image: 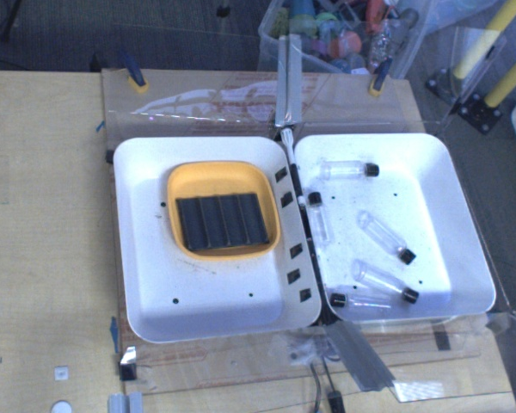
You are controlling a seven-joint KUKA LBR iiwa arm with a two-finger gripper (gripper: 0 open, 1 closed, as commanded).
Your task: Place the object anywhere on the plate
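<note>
A yellow, rounded-square plate (187,185) lies in the left white bin (146,299). A dark grey rectangular block with lengthwise ridges (222,222) rests flat on the plate and covers most of its lower middle. In the right white bin (447,188) lie several clear tubes with black caps, among them one near the back (344,170), one in the middle (383,234) and one toward the front (380,280).
A black-tabbed divider (292,231) separates the two bins. Behind them a metal strip (287,80) stands upright, and a clear box of colourful toys (344,15) sits further back. Blue clamps (136,77) hold the backing sheet. Bare wooden bench (43,231) extends to the left.
</note>
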